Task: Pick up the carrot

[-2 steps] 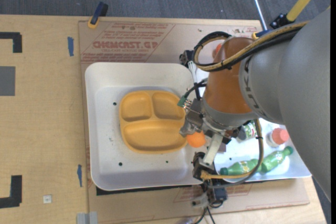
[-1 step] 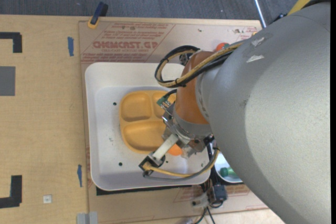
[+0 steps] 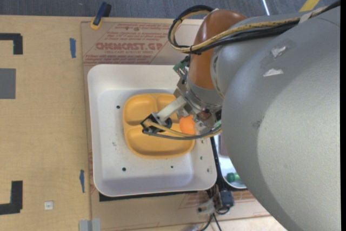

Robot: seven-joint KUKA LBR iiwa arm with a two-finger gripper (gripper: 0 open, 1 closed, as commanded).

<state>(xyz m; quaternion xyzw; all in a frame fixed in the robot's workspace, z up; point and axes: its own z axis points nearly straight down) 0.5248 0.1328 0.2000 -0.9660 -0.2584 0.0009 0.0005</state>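
Orange, small and rounded, the carrot (image 3: 186,126) lies at the right-hand edge of a yellow divided plate (image 3: 141,111), which sits in the middle of the white bin (image 3: 102,116). We find the gripper (image 3: 192,115) low over the plate, close against the carrot's upper right side. The grey arm (image 3: 281,105) covers most of the view's right. The wrist body hides the working end, so we cannot tell whether the gripper is spread, closed or clamped on the carrot; we record no hold.

Our judgement is that the step in hand is the grasp itself, with the gripper down at plate level. The next move calls for a sure closure on the carrot, then a straight lift clear of the plate. Risk noted: the carrot sits at the plate's edge and may roll or slip out.
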